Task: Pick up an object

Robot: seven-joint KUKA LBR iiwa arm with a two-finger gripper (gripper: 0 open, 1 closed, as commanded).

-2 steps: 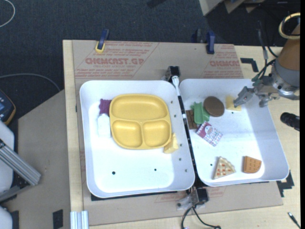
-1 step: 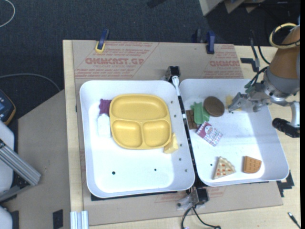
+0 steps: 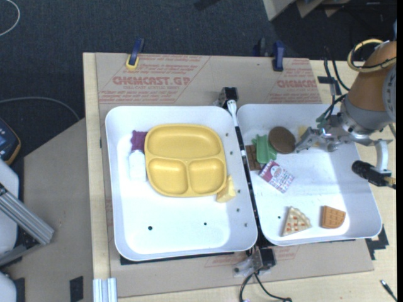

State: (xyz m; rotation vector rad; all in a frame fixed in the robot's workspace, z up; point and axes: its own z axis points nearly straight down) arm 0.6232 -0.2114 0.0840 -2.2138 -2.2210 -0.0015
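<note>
The right bin [image 3: 362,197] holds several small items. A brown round disc [image 3: 282,139] lies at its upper left, with a green piece [image 3: 261,148] and a dark brown strip [image 3: 252,158] beside it. Below them is a pink and white packet [image 3: 277,175]. A toy pizza slice [image 3: 295,221] and an orange waffle square [image 3: 332,217] sit near the front edge. My gripper [image 3: 311,138] hangs low at the bin's upper part, just right of the brown disc, with nothing visibly in it.
The left bin [image 3: 176,231] carries a yellow divided tray [image 3: 186,159], a purple item [image 3: 138,139], a white bottle [image 3: 136,165] and a yellow scrap [image 3: 225,190]. The grey arm [image 3: 368,102] comes in over the right bin's upper right corner.
</note>
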